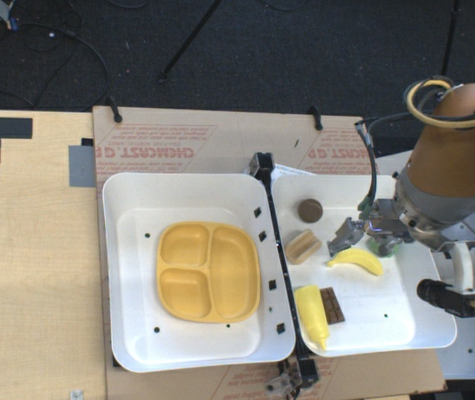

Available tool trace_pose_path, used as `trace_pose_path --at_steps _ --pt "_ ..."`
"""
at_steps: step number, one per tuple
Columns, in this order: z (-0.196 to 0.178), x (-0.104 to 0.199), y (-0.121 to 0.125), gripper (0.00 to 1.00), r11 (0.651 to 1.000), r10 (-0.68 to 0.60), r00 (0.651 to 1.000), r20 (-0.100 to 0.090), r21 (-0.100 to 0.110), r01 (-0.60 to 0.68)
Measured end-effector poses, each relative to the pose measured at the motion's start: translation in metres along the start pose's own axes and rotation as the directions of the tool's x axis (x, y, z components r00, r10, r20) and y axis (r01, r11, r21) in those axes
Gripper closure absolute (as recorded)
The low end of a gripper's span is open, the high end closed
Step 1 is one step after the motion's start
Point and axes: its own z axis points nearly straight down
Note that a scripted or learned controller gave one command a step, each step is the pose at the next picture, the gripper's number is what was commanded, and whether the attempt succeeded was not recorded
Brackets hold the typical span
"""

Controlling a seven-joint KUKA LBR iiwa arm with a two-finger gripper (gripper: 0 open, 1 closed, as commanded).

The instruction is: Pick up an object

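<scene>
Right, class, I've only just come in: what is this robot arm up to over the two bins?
The arm reaches in from the right over the right bin. Its gripper hangs just above the banana, with nothing visibly between its fingers. Also in that bin lie a brown round piece, a tan block, a yellow bottle and a dark bar. The left bin holds a yellow divided plate. Nothing has been picked up yet.
</scene>
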Motion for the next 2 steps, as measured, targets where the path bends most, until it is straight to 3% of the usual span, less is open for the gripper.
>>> trace_pose_path --at_steps 1,2 --pt "-0.005 0.0 0.002 0.0 1.0 -0.002 1.0 0.001 -0.009 0.002" --pt "0.059 0.008 0.0 0.0 1.0 -0.002 1.0 0.0 -0.003 0.002"
